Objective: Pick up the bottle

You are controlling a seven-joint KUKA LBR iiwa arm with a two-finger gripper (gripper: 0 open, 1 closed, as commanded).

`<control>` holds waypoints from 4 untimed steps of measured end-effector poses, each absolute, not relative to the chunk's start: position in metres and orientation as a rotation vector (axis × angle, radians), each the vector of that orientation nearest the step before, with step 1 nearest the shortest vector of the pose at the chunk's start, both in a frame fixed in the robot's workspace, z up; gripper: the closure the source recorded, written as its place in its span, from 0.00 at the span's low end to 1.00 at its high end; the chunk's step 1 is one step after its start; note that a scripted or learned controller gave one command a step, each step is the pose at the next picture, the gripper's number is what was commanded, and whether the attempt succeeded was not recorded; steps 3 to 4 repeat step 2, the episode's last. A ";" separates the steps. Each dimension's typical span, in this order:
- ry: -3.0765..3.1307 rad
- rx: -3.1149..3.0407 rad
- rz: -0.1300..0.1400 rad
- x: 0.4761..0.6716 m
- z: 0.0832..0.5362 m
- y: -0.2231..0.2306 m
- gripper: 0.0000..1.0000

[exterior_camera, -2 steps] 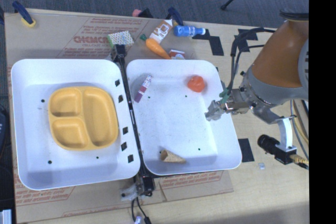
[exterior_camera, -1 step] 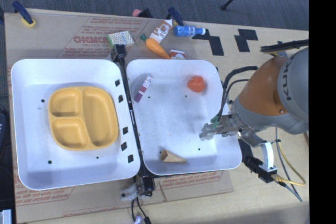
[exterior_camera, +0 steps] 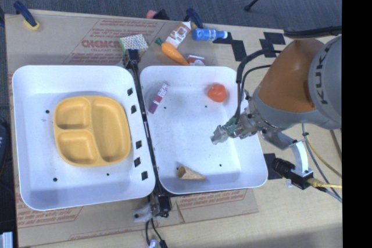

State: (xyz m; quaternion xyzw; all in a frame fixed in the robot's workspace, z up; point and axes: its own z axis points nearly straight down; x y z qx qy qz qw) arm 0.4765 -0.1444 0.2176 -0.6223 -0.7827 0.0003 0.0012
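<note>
A small slim bottle (exterior_camera: 158, 97) with a white and purple label lies on its side in the right bin (exterior_camera: 174, 74), near that bin's upper left. My gripper (exterior_camera: 221, 135) hangs low over the right side of the same bin, well to the right of the bottle and below it in the view. I see nothing in the gripper. The grey arm with its orange band (exterior_camera: 290, 81) comes in from the right.
A red-orange lump (exterior_camera: 217, 92) lies just above the gripper and a tan wedge (exterior_camera: 190, 172) near the bin's front wall. The left bin (exterior_camera: 29, 125) holds a yellow divided tray (exterior_camera: 92, 129). Behind the bins lie a blue bottle (exterior_camera: 208, 35), a white-orange bottle (exterior_camera: 178, 34) and a carrot (exterior_camera: 174, 53).
</note>
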 end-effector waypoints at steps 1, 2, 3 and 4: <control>-2.536 -1.847 0.001 0.476 0.224 -0.070 1.00; -2.684 -1.624 0.003 0.476 0.191 -0.019 1.00; -2.684 -1.624 0.003 0.476 0.191 -0.019 1.00; -2.684 -1.624 0.003 0.476 0.191 -0.019 1.00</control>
